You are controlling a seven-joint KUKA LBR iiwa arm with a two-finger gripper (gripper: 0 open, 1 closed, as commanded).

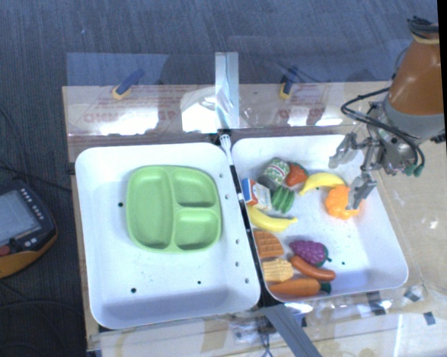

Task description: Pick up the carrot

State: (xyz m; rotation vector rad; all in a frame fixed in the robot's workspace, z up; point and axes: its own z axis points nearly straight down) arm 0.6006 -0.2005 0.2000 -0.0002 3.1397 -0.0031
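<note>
There is one camera, fixed high above the bench and looking down at a slant. It stands far enough to take in both shallow white plastic bins [91, 244] whole, with dark carpet beyond them. The grey arm with the orange band [419, 76] enters from the right of the bins.

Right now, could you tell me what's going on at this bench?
A robot arm reaches in from the right, its gripper open over the right bin, beside an orange toy. It holds nothing. The carrot it is meant to pick up lies at the bin's near edge among other toy foods. The left bin holds a green tray.
</note>
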